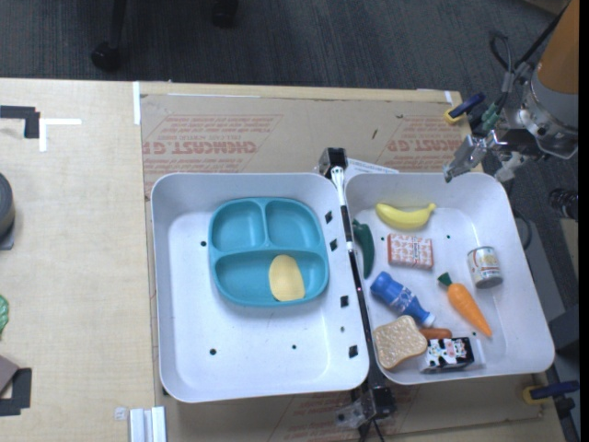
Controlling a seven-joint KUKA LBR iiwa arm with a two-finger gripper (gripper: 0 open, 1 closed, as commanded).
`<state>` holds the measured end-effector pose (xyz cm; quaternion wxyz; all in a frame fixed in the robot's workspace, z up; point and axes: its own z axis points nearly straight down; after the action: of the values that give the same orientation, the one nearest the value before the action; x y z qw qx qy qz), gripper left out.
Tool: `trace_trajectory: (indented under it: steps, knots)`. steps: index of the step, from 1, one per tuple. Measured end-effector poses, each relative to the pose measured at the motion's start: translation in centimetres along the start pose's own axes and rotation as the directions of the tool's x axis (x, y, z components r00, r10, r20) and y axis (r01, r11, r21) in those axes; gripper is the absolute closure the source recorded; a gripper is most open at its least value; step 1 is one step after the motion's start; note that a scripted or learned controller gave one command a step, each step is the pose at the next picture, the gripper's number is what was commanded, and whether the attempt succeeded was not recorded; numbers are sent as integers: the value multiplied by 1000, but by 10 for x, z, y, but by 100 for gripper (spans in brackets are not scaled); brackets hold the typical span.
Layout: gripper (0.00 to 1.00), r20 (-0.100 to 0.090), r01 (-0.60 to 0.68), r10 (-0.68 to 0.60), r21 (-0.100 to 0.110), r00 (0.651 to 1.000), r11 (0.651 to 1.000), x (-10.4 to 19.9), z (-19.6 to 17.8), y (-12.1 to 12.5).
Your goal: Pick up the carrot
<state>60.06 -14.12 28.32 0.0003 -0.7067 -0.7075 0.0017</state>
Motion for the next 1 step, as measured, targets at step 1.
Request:
trace_trajectory:
  steps: [1]
  knots:
    - [0,0,28,-28,-2,1000,1000,-23,176,-26]
